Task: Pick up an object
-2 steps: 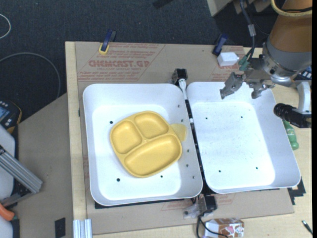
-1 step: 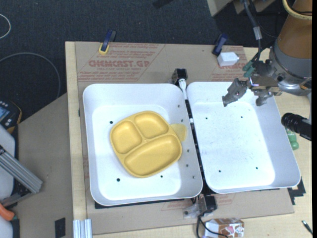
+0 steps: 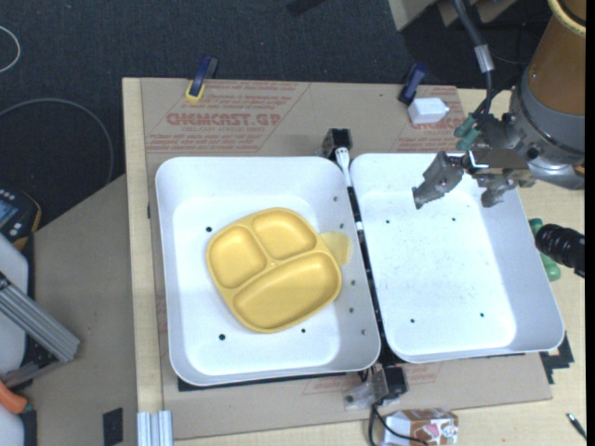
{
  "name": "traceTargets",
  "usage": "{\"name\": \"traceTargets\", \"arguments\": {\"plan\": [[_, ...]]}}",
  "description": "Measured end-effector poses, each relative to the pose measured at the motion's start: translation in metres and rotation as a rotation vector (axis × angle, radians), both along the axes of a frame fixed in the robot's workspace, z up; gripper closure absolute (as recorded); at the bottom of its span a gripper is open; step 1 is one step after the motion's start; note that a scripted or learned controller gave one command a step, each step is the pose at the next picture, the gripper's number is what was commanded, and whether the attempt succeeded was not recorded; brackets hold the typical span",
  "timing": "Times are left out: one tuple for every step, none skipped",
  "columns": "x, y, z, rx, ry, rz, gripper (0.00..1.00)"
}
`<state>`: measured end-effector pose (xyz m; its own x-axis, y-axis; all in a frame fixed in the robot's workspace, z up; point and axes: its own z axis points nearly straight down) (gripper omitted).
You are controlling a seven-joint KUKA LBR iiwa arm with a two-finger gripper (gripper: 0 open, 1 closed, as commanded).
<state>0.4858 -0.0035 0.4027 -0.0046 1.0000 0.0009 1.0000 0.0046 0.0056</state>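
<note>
A yellow divided plate [image 3: 272, 269] with three compartments lies flat in the left white bin [image 3: 181, 193], slightly turned, its right rim close to the bin's right wall. My gripper [image 3: 462, 183] hangs over the upper part of the right white bin [image 3: 521, 323], well to the right of the plate. Its two grey fingers [image 3: 433, 184] are spread apart and nothing sits between them.
A black clamp [image 3: 338, 144] sits at the top of the seam between the bins. A white block [image 3: 428, 111] and a blue clip [image 3: 412, 84] lie on the cardboard behind the right bin. Another clip [image 3: 198, 80] sits at back left. The arm's wrist [image 3: 558, 110] looms at the right.
</note>
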Motion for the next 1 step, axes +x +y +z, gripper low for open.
{"name": "traceTargets", "arguments": {"plan": [[0.0023, -0.0016, 0.0078, -0.002, 0.000, -0.003, 1.00]]}}
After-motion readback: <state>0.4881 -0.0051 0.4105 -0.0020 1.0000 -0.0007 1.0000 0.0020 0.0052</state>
